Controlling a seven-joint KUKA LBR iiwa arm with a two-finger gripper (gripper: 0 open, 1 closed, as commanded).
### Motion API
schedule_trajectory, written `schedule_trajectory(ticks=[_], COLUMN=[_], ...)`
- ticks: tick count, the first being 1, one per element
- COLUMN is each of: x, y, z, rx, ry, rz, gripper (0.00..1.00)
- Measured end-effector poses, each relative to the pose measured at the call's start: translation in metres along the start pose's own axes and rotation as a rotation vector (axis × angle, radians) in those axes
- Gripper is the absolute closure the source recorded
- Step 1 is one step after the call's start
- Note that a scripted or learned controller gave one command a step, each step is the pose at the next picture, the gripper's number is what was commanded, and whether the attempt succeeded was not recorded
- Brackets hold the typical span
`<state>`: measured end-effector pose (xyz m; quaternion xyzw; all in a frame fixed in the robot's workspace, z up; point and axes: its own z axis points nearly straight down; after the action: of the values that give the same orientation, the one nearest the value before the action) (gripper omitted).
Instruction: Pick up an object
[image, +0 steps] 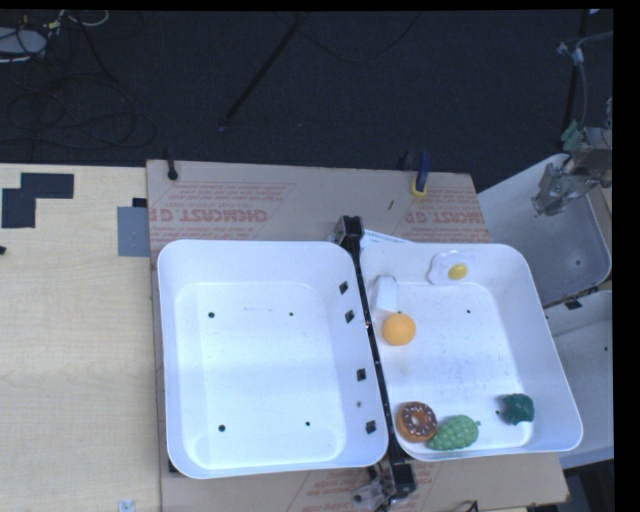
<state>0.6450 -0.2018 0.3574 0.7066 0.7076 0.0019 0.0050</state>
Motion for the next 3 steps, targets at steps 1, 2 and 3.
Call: schedule_trajectory(ticks=[1,2,3], x=[-0.011,-0.010,-0.009], y=[-0.001,-0.015,0.000], z=[0.033,0.050,0.064], rx=[0.014,0.014,0.011], ry=[0.004,0.005,0.003], rz=[0.001,0.001,-0.004], gripper=[1.00,1.00,1.00])
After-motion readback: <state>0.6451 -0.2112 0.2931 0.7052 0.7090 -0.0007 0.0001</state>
